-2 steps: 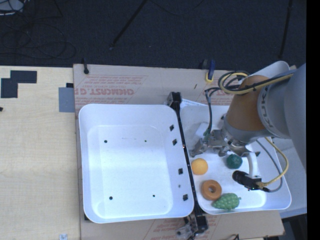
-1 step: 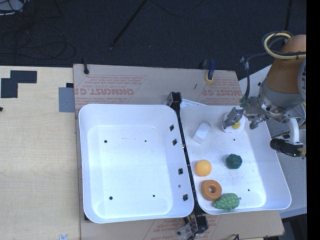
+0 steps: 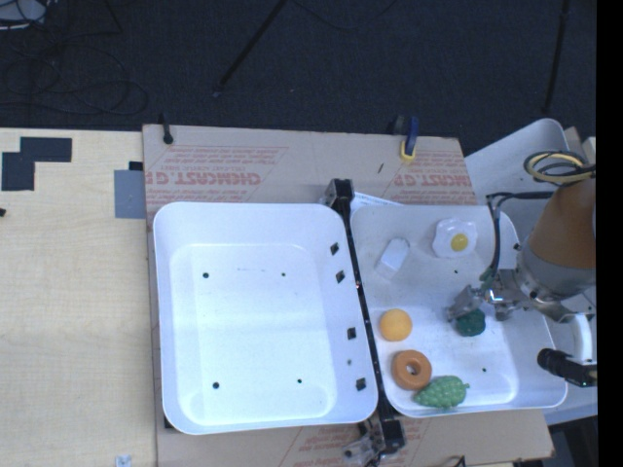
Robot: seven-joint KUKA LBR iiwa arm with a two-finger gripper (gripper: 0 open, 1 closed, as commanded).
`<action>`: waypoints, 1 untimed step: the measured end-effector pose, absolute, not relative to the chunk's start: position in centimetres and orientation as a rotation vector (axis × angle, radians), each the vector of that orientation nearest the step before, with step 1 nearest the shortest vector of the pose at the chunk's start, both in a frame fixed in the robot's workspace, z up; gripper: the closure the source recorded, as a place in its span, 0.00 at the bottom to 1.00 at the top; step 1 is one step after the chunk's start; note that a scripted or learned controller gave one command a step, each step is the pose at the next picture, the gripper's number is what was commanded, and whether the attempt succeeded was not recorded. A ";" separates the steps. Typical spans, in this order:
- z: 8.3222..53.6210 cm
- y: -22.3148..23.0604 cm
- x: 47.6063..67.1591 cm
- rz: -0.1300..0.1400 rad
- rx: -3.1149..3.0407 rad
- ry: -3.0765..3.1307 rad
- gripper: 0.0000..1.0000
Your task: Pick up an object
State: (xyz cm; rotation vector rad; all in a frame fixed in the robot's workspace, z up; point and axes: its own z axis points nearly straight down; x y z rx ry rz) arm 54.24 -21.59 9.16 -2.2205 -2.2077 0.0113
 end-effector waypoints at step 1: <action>10.7 -21.5 54.7 0.003 -2.226 -2.210 1.00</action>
